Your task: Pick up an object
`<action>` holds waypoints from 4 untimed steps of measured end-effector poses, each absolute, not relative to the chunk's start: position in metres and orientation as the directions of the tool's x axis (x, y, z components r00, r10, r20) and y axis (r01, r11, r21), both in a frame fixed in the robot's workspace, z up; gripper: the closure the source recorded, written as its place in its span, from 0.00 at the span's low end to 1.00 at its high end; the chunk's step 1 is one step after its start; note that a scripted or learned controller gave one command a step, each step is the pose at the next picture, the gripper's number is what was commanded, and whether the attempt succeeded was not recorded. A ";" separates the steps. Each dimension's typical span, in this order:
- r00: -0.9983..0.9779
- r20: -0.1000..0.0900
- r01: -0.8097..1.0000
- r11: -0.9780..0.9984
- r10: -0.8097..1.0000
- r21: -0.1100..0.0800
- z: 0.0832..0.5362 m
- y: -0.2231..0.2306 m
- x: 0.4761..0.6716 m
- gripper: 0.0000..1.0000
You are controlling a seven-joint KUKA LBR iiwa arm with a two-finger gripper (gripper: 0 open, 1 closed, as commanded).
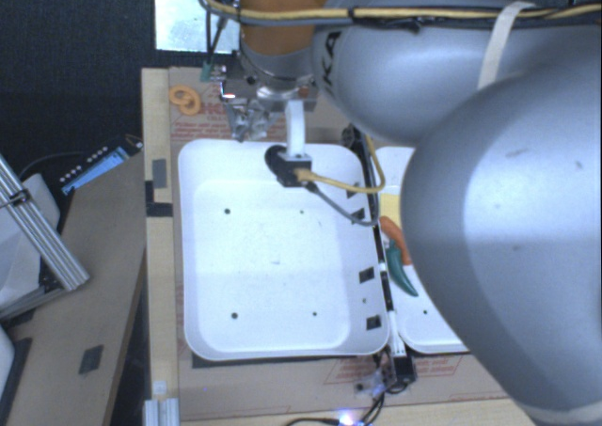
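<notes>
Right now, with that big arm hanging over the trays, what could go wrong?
Three things, I'd guess.

The tool hovers at the far rim of the left bin, so a descent here could strike the rim rather than grab anything.

A yellow cable droops from the wrist across the bin and might snag.

The arm hides most of the right bin, where an orange and green object peeks out, so the camera can hardly check what lies there.

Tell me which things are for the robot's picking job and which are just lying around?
For the job: tool; orange and green objects in the right bin.

Lying about: orange ring on the bench; left bin; metal rail.
</notes>
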State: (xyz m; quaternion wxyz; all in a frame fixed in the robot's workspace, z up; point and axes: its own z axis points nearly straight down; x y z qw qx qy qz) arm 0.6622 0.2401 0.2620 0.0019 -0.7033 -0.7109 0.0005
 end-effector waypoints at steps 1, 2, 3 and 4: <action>-0.005 0.004 1.000 0.005 1.000 0.009 0.342 0.235 0.669 1.00; 0.005 -0.002 1.000 -0.005 1.000 -0.001 0.313 0.161 0.669 1.00; -0.011 0.006 1.000 0.011 1.000 0.011 0.400 0.240 0.668 1.00; -0.006 -0.001 1.000 0.006 1.000 -0.006 0.362 0.235 0.579 1.00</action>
